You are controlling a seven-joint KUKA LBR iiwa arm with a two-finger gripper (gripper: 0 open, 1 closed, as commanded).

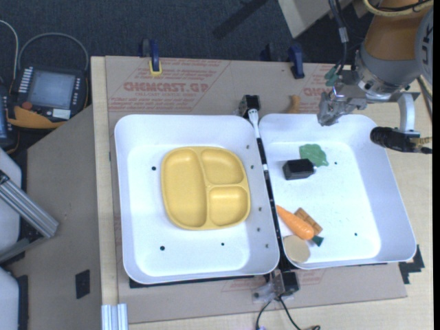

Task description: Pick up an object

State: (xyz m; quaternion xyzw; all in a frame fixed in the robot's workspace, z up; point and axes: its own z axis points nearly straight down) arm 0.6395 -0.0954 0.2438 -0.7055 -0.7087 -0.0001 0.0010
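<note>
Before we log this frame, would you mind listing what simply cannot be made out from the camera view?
- Tool: small and blurred at the right bin's far rim; its finger state is unreadable.
- Green item: partly behind the black block; identity unclear.
- Round beige piece: overlapped by the carrot; its full shape is hidden.
- Arm: cut off by the top edge.
- Cardboard lettering: partly hidden by the left bin.

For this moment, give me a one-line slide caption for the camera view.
Gripper hovers at the right bin's far rim, above a black block, green piece and carrot; yellow tray in left bin.
</note>
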